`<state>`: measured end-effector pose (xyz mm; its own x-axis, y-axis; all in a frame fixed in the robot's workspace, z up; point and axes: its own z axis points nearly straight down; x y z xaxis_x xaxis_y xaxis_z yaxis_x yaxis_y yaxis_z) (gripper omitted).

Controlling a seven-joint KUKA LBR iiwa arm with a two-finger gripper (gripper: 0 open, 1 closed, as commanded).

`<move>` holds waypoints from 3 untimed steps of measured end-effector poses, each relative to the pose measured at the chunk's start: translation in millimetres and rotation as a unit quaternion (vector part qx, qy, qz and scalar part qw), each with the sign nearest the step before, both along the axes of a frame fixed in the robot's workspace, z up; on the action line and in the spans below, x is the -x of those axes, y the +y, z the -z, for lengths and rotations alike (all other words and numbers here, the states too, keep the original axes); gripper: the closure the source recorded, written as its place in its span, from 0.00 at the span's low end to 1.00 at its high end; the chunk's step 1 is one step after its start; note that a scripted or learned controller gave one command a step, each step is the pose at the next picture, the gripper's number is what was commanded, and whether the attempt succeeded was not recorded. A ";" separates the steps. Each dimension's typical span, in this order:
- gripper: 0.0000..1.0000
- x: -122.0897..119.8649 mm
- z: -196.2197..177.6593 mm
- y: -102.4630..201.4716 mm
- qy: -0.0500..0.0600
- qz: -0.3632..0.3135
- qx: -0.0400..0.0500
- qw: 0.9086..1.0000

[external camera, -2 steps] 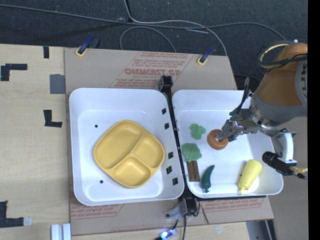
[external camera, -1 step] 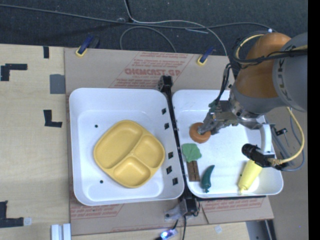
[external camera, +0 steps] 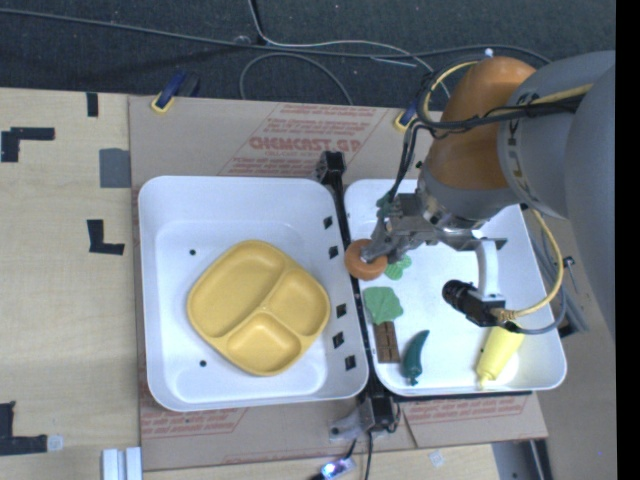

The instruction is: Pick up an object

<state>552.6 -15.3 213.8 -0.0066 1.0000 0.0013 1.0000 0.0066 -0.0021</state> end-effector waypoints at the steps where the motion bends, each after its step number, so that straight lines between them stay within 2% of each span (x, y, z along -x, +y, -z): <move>1: 1.00 -3.0 -7.9 45.7 0.000 0.000 0.000 1.000; 2: 1.00 -10.9 2.6 99.9 0.000 0.000 0.000 1.000; 3: 0.00 -10.8 2.0 96.5 0.000 0.002 0.001 1.000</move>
